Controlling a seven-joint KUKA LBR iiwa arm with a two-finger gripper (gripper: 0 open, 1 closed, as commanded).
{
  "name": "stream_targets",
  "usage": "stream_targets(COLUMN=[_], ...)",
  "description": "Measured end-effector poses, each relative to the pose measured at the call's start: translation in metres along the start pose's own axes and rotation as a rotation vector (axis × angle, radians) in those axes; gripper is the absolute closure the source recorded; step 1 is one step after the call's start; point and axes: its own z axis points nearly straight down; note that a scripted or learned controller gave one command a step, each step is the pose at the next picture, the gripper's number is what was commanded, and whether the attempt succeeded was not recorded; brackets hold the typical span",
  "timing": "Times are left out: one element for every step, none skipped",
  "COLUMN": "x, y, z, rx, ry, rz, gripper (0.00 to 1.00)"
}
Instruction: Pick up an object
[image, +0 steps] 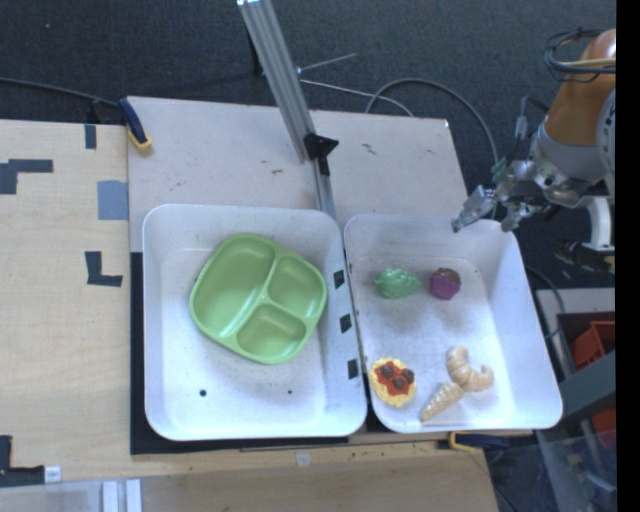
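The right bin (520, 300) holds a green leafy piece (397, 283), a dark magenta round piece (445, 284), a small yellow tart with red topping (393, 382) and a beige twisted pastry-like piece (462, 381). My gripper (487, 213) hangs over the bin's back right corner, above and to the right of the magenta piece, apart from all the objects. Its two fingers stand spread with nothing between them.
The left bin (165, 330) carries a green divided plate (260, 297). A slanted metal pole (287, 90) runs from the top down to the gap between the bins. A blue and yellow clamp (135, 125) lies at the back left.
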Motion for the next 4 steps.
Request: stream_targets(x=[0.0, 0.002, 0.007, 0.007], y=[0.0, 0.008, 0.015, 0.014], z=[0.0, 0.059, 0.107, 0.118], rx=[0.0, 0.005, 0.006, 0.009], ry=[0.0, 0.001, 0.0, 0.0], rz=[0.0, -0.001, 0.001, 0.002], gripper=[0.0, 0.0, 0.0, 0.0])
